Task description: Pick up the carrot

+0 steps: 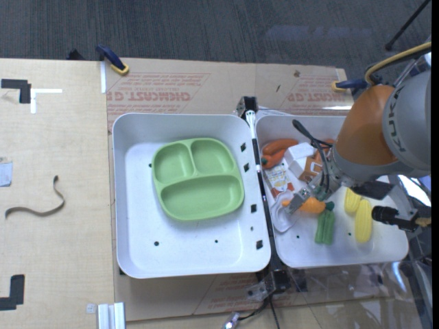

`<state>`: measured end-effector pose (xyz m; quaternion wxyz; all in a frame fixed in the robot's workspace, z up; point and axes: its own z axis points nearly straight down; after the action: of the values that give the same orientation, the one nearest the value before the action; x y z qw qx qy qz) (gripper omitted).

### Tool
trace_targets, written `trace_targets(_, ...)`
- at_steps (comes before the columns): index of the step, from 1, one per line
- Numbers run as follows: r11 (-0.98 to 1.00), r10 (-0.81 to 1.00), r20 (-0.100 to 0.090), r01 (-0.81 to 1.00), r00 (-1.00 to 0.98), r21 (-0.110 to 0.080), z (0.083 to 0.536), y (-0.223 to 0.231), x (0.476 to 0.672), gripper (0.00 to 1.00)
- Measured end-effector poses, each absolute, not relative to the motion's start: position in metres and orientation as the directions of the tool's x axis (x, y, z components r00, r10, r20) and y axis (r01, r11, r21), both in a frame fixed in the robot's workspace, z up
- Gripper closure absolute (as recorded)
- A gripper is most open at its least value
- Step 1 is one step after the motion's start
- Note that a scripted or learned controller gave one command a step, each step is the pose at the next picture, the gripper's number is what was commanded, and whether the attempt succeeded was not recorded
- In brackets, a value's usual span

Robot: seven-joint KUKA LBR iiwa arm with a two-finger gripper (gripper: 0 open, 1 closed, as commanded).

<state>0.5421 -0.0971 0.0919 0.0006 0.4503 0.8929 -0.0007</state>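
Approach step: pincer (300, 201) low in the right bin (343, 256), grip state indeterminate; next, close on the carrot (279, 147) just beyond it.

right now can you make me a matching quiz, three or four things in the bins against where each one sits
Things:
1. plate
2. carrot
3. corn
4. gripper

Places:
A. right bin, far left corner
B. left bin, middle
C. above the right bin's middle, beside an orange piece
D. right bin, right side

Pairs: 1-B, 2-A, 3-D, 4-C
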Motion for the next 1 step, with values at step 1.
trace_targets(1, 0.587, 0.809, 0.000, 0.809, -0.587, -0.002, 0.0913, -0.1013, 0.5023, 0.00)
